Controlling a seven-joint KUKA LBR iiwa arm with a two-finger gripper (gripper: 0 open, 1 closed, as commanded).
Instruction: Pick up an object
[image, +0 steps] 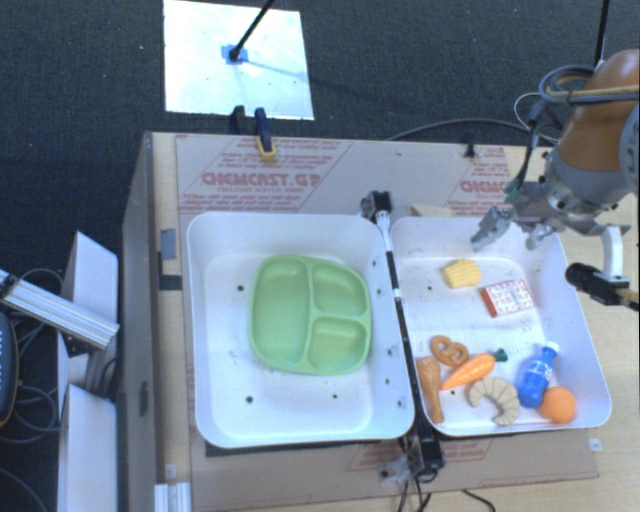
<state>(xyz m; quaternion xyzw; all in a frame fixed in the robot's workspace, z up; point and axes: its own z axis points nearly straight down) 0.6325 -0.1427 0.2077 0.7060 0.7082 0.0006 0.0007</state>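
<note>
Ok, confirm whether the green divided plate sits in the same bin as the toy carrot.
No: the green divided plate lies in the left bin, while the toy carrot lies in the right bin.

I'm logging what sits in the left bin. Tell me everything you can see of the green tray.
The green tray is pale green and looks like smooth plastic, a rounded square with three recessed compartments: one long section on its left, two smaller ones on its right. It lies flat, slightly rotated, near the middle of the left white bin, resting on the bin's floor. No other item touches it.
</note>
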